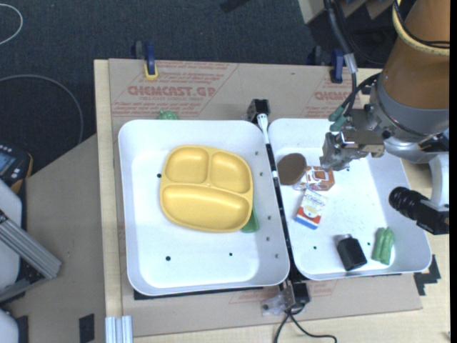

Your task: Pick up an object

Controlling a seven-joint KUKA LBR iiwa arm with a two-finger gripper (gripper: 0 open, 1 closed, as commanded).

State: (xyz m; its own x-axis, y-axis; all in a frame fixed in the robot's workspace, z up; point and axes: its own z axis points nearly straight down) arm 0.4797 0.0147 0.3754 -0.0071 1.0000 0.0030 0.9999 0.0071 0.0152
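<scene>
there, small carton (311, 210) lengthwise toward tool (335, 156)

The KUKA iiwa arm (421, 56) has a broad orange band over a grey wrist section. Black cables run along its side. Its end effector (341, 153) is a boxy grey metal block.

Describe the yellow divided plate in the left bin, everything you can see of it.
The yellow divided plate looks like smooth, glossy moulded plastic with rounded corners. It has three compartments: two smaller ones along its far side and one long one along its near side, split by raised ridges. It lies flat and right side up, slightly turned, on the floor of the left bin, toward the far half. A small green thing peeks out from under its near right corner.
</scene>
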